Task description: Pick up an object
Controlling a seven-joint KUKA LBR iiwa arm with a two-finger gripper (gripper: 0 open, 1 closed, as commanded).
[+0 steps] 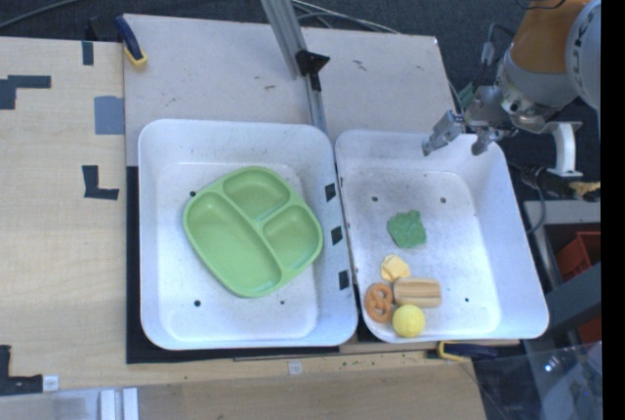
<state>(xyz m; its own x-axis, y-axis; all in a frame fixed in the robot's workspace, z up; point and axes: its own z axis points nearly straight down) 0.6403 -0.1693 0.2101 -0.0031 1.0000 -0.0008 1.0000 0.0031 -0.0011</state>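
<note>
Claw (456,140) spread wide and empty over the right bin's (508,203) far edge; we see the green toy (407,230) lying nearer us, slightly leftward.

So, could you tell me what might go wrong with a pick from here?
The gripper hangs over the right bin's far rim and could clip it when descending. The pretzel, hot dog, lemon and yellow piece sit bunched together, so a grasp may nudge neighbours or catch two.
</note>
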